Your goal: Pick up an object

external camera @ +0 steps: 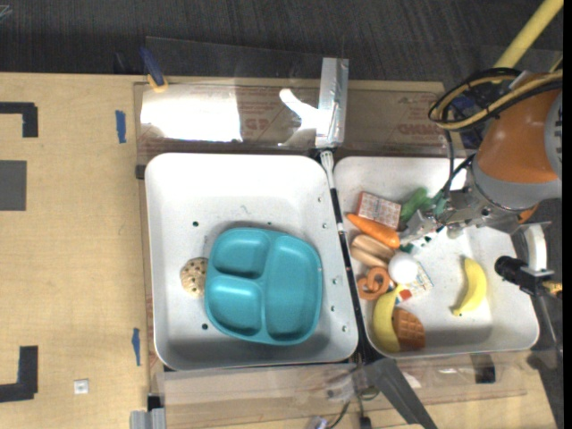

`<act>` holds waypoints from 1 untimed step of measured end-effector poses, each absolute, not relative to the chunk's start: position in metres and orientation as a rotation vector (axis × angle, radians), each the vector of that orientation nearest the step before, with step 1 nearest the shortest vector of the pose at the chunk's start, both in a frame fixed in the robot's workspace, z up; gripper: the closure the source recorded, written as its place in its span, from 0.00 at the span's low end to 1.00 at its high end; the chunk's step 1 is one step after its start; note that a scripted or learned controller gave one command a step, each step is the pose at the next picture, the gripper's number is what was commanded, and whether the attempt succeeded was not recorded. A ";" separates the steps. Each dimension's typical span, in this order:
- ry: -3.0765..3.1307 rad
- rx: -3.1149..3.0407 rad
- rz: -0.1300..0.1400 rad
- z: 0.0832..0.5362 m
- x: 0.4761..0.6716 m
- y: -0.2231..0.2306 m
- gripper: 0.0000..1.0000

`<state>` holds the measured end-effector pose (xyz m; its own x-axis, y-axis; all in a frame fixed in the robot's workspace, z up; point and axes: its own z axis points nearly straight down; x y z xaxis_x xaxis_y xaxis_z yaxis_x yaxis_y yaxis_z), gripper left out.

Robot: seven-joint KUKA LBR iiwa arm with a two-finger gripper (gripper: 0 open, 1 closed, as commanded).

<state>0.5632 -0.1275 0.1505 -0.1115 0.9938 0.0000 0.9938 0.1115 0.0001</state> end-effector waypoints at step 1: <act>2.664 1.613 0.017 0.099 0.638 -0.106 0.00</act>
<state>0.6382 -0.1056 0.0989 -0.4632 0.8861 -0.0171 0.8858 0.4635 0.0234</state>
